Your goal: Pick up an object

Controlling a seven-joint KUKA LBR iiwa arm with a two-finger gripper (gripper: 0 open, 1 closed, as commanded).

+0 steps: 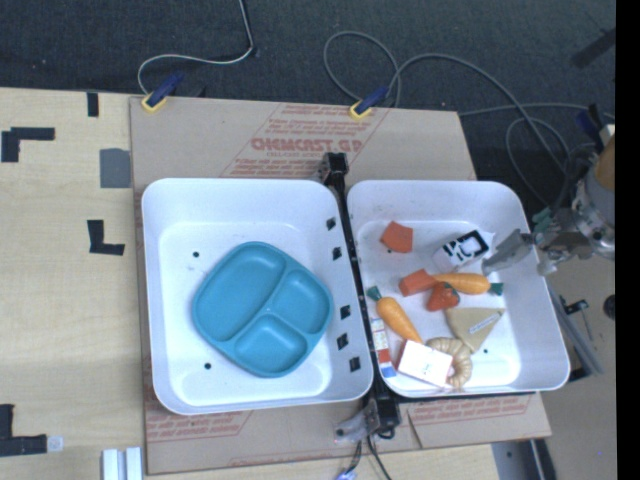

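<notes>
The right bin [530,268] holds several toy foods. An orange-red block [397,236] lies at its back left, and a black-and-white item [465,246] sits beside it. Toward the middle are a red piece [417,282], a red strawberry-like piece [441,296] and two carrots [466,284] [398,318]. Nearer the front lie a pale cheese wedge [474,325], a croissant [458,356] and a white box [425,364]. My gripper [505,253] reaches in over the bin's right rim, just right of the black-and-white item and above the carrot. Nothing is seen held.
The left bin [170,218] holds a blue divided plate [262,308]. A black divider [345,268] runs between the bins. Cables loop over the dark floor behind the bench. The arm's body [585,223] hangs beyond the right bin's edge.
</notes>
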